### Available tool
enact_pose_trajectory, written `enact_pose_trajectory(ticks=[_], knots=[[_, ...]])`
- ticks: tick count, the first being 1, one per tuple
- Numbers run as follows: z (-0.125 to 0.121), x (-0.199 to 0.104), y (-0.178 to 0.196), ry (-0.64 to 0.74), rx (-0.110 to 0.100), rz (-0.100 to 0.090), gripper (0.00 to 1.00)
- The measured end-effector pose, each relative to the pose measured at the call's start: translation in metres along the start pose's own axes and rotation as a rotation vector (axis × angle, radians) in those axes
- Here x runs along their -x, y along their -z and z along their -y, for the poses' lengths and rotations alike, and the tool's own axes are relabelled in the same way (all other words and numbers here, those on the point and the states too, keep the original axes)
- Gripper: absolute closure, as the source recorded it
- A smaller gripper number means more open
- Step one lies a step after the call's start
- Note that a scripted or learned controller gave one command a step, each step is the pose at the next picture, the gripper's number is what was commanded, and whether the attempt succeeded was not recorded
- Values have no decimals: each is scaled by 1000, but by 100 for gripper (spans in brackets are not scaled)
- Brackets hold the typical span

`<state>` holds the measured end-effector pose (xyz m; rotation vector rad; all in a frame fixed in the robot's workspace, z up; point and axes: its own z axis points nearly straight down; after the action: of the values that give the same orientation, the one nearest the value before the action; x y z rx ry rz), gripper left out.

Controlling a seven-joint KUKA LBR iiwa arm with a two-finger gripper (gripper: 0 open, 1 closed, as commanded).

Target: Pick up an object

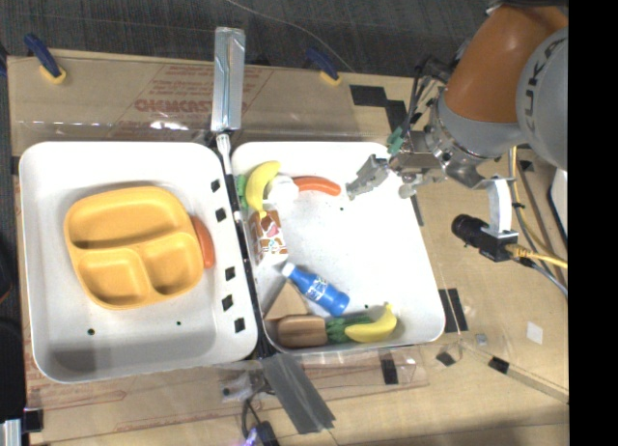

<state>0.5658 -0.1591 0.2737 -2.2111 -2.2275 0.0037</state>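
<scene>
My gripper [367, 178] hangs over the far right part of the right bin [386, 241], just right of an orange carrot-like piece [317, 184]. I see nothing held in it. A yellow banana [259, 181] lies in the bin's far left corner, with a small printed packet [268, 232] below it. Near the middle lies a blue bottle [317, 290] with a white cap. Along the near wall rest a brown block [297, 330] and a second yellow banana [375, 325] with a green end.
The left bin [58, 338] holds a yellow divided tray [130, 241] with an orange item [205, 243] against its right side. A metal divider post [228, 77] stands between the bins at the back.
</scene>
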Motion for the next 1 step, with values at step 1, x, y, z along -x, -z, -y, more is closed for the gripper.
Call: enact_pose_trajectory(ticks=[1], knots=[[72,29,-148,123,-7,-3,0]])
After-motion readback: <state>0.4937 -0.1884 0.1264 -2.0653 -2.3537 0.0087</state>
